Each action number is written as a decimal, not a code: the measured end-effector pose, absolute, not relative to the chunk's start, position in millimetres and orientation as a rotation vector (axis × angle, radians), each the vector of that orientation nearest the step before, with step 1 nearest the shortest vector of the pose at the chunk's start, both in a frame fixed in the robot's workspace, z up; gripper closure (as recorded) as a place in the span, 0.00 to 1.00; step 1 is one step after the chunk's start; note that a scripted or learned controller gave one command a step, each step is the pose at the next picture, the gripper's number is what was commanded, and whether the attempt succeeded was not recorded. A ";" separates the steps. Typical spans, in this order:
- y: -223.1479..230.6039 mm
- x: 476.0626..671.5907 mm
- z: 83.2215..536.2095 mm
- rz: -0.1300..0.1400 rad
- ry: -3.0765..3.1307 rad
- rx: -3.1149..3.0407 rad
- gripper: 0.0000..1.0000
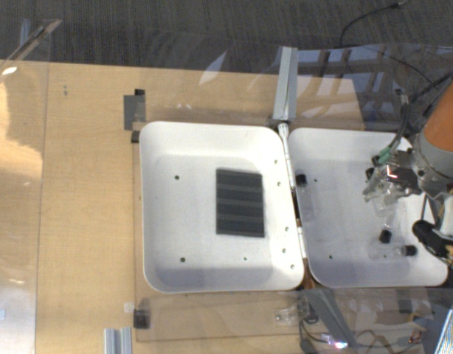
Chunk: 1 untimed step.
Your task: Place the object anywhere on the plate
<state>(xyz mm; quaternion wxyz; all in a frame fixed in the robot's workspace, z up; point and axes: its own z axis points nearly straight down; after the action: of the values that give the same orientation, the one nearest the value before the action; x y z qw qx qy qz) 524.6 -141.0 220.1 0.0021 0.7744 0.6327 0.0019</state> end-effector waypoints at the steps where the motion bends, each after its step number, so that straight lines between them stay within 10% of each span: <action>1: -123.0 607.7 260.4 0.006 2.395 2.021 1.00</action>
<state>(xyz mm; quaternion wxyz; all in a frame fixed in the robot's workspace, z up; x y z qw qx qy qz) 607.7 -123.0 260.4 0.0038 0.6448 0.7643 0.0019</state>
